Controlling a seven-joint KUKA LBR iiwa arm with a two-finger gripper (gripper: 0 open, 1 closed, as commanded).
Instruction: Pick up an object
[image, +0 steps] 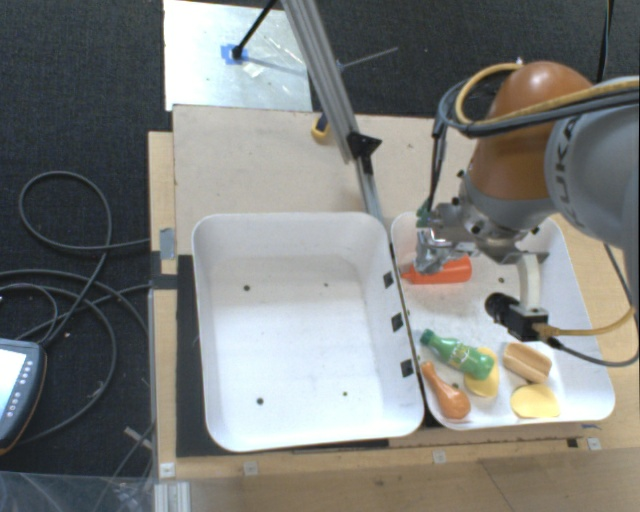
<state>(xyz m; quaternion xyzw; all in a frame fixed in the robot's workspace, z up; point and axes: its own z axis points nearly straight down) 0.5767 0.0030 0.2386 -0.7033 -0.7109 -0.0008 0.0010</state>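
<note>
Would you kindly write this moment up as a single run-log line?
arm: over right bin | tool: low at orange carrot-like piece | near end: green bottle, hot dog bun | left bin: no arm

Both bins (290, 330) look like smooth matt white plastic on a pale wooden bench (260, 160).

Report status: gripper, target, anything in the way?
Gripper low in right bin, over orange carrot-like piece; grasp unconfirmed. Green bottle, other toy foods clustered at near end, apart from it.
</note>
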